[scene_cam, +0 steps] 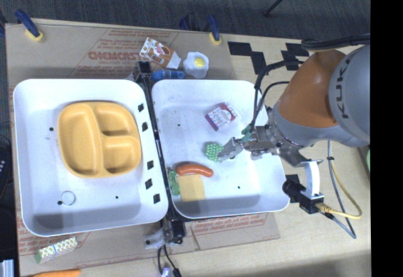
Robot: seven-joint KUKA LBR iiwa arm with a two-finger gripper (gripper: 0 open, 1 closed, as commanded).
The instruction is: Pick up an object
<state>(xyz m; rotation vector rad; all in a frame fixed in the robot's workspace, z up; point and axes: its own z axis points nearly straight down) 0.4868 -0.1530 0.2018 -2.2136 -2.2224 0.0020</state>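
Reaches in from the right over the right bin [271,200]: grey arm [327,106] with orange band, gripper [230,149] low near the bin's middle. Fingers [234,145] point left, tips just beside or touching a small green object [213,152]; cannot tell whether spread or pressed together, nor whether anything sits between them. Above the green object, apart from it, lies a dark red packet [220,116]. Below, near the front wall, an orange sausage [194,170] over a yellow block [192,189], with a green scrap at the block's left. In the left bin [31,206], a yellow tray [99,138] with compartments. On the desk [82,49] behind the bins: a small carton [155,51], a blue item [167,74], a yellow-white lump [197,64]. Blue clamps [29,25] along the desk's far edge.
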